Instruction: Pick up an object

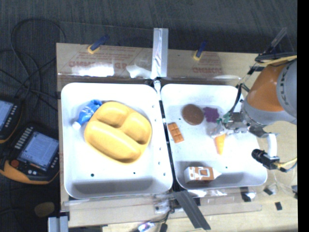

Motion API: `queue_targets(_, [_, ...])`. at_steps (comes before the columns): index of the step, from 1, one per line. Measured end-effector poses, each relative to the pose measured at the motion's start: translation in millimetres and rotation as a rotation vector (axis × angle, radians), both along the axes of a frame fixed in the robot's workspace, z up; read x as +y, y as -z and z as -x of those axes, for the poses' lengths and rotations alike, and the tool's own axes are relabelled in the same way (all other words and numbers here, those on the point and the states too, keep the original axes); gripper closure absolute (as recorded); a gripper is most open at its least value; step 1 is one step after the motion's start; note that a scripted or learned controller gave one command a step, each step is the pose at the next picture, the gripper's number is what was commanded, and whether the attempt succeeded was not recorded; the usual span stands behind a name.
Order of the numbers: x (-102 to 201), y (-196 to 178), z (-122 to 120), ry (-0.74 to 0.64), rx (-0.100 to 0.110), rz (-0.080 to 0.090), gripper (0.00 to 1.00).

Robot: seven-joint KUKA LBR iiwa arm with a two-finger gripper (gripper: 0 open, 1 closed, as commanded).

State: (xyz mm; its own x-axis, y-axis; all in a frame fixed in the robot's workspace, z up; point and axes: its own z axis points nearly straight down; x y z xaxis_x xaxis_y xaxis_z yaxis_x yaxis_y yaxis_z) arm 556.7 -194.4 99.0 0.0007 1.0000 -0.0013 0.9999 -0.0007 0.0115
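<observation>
Nearest the camera, at the front wall of the right bin (251, 178): a small brown-and-white carton (200, 173), boxy, printed cardboard by the look of it, lying on its side. Further in, near the divider between the bins: an orange block (175, 132), flat and rectangular with a ridged, waffle-like face. Beside it toward the arm: an orange cone (220, 143), smooth, tapered, point toward the front, likely the object in play, resting on the bin floor just below the pincer (228, 123). Impossible to tell whether the pincer was parted or clenched, its tip a tangle of dark metal and cable; nothing seen lifted clear. Judged as the approach or grasp step, pickup not yet done; next move probably called for a settled grip on the cone's narrow, slippery body, then a straight lift clear of the neighbours. Just behind the pincer: a purple lump (211, 113), matte and irregular, and a brown disc (192, 114), round and flat, near each other. In the left bin (70, 129): a large yellow cushion-like form (118, 130), glossy, rounded and lobed like bread, with a crumpled blue wrapper (86, 113) tucked at its far-left side. Beyond both bins: the bench (116, 57), pale board with clamps.
</observation>
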Motion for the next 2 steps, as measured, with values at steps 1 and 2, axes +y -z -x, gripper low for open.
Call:
queue_targets(1, [-17.6,10.3,-53.7,-0.104,0.004,0.0,1.0])
queue_targets(2, [32.9,-88.3,-50.8,0.017,0.013,0.0,1.0])
